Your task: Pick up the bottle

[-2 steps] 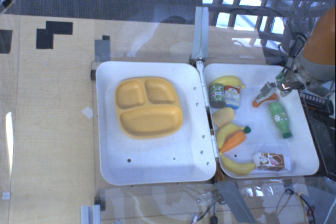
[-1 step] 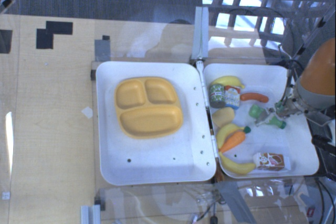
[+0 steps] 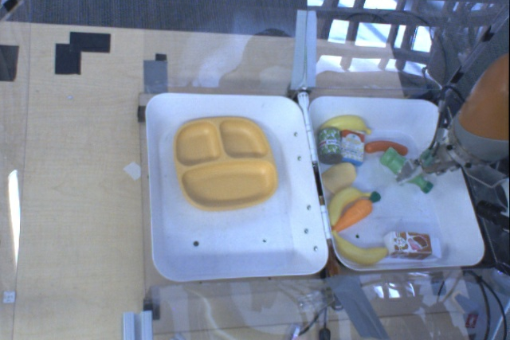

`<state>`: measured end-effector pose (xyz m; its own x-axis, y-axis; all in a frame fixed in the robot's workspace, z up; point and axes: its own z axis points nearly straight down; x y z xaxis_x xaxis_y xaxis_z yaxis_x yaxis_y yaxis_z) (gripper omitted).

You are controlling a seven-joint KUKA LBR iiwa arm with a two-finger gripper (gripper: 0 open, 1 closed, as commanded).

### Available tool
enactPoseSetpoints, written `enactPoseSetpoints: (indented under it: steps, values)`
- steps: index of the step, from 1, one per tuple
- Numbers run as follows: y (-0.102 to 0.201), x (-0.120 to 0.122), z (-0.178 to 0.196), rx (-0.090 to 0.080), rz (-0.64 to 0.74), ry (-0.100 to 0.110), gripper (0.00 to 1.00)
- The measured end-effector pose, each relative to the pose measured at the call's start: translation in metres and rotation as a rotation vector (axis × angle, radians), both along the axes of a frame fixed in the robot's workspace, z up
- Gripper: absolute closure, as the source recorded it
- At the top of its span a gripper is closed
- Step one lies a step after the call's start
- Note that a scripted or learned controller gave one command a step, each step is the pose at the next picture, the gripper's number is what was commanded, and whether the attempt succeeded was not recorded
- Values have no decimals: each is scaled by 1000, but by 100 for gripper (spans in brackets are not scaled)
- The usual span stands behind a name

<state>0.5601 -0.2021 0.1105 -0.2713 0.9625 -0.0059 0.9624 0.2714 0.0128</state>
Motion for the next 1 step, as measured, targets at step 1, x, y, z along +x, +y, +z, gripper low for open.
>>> enactPoseSetpoints:
  steps: [1]
  values:
    - [129, 5, 105, 2, 7, 7, 100]
